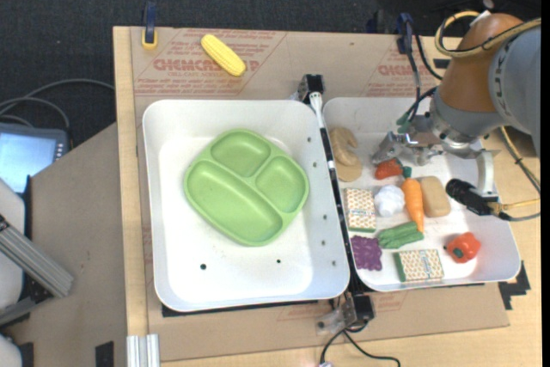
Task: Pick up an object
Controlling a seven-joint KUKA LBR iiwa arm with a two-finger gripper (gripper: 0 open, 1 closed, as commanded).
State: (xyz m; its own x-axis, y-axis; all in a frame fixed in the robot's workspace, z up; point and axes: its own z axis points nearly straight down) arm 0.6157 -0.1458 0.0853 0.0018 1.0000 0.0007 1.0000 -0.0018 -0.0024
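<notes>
The right bin [507,266] holds several toy foods. Among them are a red piece [388,170], an orange carrot [414,200], a white ball [389,200] and a tan bread piece [436,198]. My gripper [406,152] hangs low over the bin's far half, just behind and above the red piece. Nothing is seen held in it. A tan lump [345,147] lies to its left by the bin wall.
The left bin [172,271] carries a green divided plate [247,185]. A yellow corn cob [223,55] lies on the bench behind it. Nearer the front of the right bin are a cracker [359,209], purple grapes [365,252], a green vegetable [400,235], a patterned square [419,265] and a red pepper [464,247].
</notes>
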